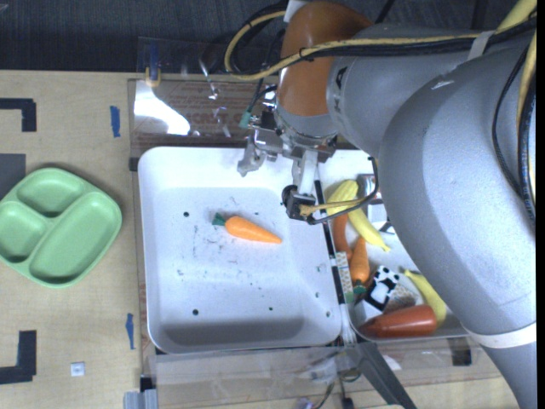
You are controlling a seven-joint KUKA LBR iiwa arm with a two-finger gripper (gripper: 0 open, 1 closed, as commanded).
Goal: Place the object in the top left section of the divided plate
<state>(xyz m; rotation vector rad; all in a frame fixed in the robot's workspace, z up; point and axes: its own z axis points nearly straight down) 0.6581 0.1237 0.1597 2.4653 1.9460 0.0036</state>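
Arm point(443, 143) arched over left bin point(213, 301), end effector point(271, 153) near far rim, grip unclear

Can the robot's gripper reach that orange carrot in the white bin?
Probably yes: the orange toy carrot with a green top lies alone in the left shallow white bin, nothing over it, and the gripper hangs nearby above the bin's far edge.

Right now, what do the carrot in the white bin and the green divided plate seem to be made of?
Carrot: probably moulded plastic, a toy; uniform orange with a smooth, faintly glossy surface and a solid green stub. Green divided plate: likely plastic or melamine; even pastel colour, soft rounded ridges, satin sheen. Neither can be confirmed from look alone.
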